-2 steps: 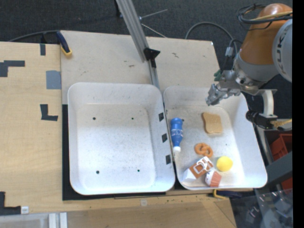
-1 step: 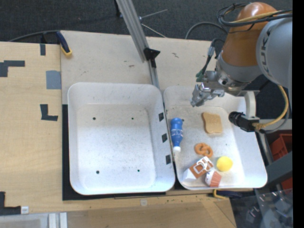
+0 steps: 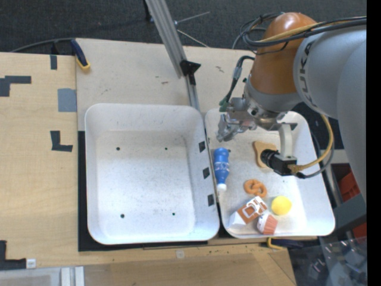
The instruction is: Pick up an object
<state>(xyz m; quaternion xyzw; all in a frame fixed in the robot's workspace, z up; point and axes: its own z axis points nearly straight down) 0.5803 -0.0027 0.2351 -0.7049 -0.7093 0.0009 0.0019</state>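
My gripper (image 3: 227, 131) hangs over the back left part of the right bin (image 3: 315, 216), just above the top end of a blue bottle (image 3: 221, 165) that lies along the bin's left wall with its white cap pointing to the front. Nothing shows between the fingers. To the right of the bottle lie a brown pretzel (image 3: 255, 187), a yellow ball (image 3: 281, 205) and an orange and white carton (image 3: 252, 211) with a small orange cup (image 3: 268, 223) beside it. A tan slice of bread (image 3: 264, 152) lies partly under the arm.
The left bin (image 3: 143, 118) stands beside the right one, sharing a raised rim. A grey metal pole (image 3: 172, 40) slants up from behind the bins. A black cable fitting (image 3: 281, 162) hangs off the arm over the right bin.
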